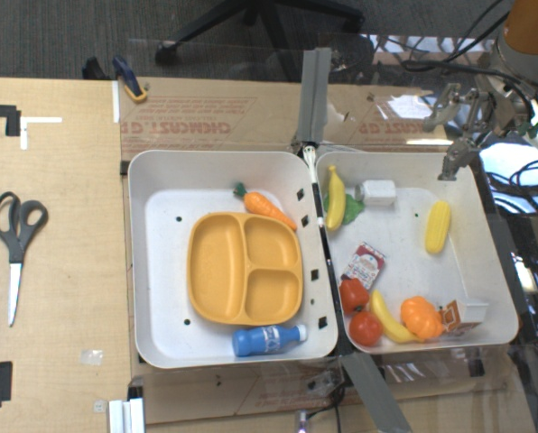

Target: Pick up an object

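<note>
Yellow plastic corn cob (438, 226) lay nearest my tool (456, 159); I couldn't tell its opening, and feared clipping the right bin's far wall (404, 156).

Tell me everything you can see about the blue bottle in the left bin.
The blue bottle looks like glossy plastic, with a white cap and white lettering on its side. It lies flat, cap pointing toward the right bin, along the near wall of the left bin. It sits just below the yellow divided plate, touching or nearly touching its edge.
</note>
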Tool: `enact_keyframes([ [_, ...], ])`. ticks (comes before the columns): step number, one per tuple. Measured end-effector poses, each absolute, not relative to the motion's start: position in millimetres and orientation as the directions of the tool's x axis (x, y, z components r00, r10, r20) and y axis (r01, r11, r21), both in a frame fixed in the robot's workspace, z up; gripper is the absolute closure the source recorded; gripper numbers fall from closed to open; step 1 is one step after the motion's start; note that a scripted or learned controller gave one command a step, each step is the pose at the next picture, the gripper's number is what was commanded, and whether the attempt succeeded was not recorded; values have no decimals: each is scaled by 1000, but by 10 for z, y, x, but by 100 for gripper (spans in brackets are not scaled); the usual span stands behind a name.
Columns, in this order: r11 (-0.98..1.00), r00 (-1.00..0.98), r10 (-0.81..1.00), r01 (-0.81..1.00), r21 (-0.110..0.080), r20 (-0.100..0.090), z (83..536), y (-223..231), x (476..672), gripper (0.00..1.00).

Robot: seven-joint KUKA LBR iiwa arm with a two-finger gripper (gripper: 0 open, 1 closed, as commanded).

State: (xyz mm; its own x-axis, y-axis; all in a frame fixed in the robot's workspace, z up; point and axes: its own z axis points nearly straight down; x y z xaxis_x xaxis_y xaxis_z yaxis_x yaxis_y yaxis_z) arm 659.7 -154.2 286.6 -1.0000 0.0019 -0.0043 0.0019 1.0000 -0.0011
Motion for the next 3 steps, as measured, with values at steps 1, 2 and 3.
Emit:
enact_keyframes([
  [1, 1000, -1000, -12, -12, -1, -4, 1507, -1455, 6291, 0],
  [2, 992, -992, 126, 126, 0, -5, 941, -1921, 6114, 0],
  [3, 993, -993, 121, 121, -2, -12, 1057, -1906, 6139, 100],
])
